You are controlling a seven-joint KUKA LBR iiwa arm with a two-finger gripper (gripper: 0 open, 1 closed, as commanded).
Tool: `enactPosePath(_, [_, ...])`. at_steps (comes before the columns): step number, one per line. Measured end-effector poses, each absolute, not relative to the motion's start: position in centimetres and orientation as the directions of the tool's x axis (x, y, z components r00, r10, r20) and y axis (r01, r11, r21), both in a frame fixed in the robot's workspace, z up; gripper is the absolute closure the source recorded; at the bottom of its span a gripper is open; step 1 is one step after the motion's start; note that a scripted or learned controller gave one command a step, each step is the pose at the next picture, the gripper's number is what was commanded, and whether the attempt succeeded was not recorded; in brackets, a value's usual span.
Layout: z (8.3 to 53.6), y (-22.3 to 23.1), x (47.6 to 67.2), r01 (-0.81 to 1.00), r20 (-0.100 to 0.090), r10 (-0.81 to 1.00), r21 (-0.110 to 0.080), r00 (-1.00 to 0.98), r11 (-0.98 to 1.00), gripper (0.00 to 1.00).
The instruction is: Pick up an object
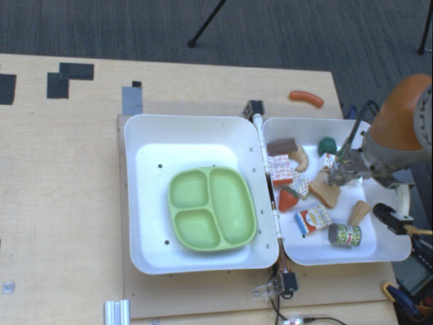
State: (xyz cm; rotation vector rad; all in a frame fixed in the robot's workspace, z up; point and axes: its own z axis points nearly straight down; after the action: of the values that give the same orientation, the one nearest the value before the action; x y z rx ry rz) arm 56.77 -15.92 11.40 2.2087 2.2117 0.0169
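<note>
Inspector: In the camera view, the gripper [336,175] is found lowered into the right bin [385,249], directly over the toast piece [325,191].

Clerk: And the jaws?

Inspector: Whether they are spread or pressed together cannot be told; they are blurred against the clutter. No hold is confirmed.

Clerk: What lies around them?

Inspector: The green can [345,235] and cone [359,212] are noted below the jaws, the strawberry [288,200] to their left, the brown block [282,145] up-left. The pile is judged loose, hence the descent from above. The green tray [212,208] sits apart in the left bin [135,202].
</note>
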Motion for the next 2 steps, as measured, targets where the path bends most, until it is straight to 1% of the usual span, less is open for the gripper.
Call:
enactPosePath(1, [11.4, -15.9, 56.8, 1.000, -0.004, 1.000, 0.019, -0.002, 0.002, 0.00])
enactPosePath(2, [8.6, -12.5, 49.5, 1.000, -0.001, 1.000, 0.006, -0.001, 0.001, 0.00])
